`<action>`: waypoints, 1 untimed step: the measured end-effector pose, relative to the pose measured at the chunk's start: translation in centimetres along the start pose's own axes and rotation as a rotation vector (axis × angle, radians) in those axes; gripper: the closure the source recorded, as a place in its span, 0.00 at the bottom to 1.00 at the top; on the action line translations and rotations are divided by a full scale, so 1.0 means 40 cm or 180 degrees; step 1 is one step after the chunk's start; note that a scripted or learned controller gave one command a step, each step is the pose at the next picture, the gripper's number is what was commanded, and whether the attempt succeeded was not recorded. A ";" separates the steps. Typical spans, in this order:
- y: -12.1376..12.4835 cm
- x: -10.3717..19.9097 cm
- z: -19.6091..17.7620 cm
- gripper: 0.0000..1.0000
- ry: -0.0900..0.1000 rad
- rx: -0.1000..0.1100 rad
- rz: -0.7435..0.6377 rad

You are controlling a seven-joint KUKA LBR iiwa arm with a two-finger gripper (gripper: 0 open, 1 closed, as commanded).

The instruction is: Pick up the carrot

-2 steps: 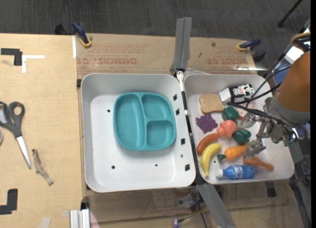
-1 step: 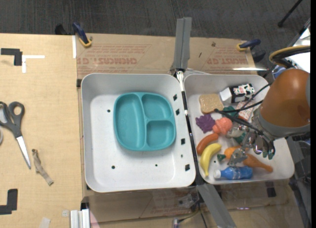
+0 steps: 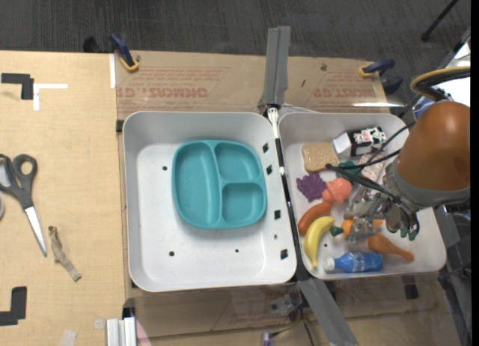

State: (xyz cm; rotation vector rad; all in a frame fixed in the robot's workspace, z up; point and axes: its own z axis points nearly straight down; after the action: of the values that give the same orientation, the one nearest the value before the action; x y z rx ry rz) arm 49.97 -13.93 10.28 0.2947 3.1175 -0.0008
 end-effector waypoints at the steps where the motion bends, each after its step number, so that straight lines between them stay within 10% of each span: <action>1: 0.107 0.071 -0.249 1.00 0.0025 0.0005 0.0596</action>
State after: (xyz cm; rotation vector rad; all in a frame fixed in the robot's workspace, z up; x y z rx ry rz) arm 47.89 -9.16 20.23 0.5865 3.0840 -0.0005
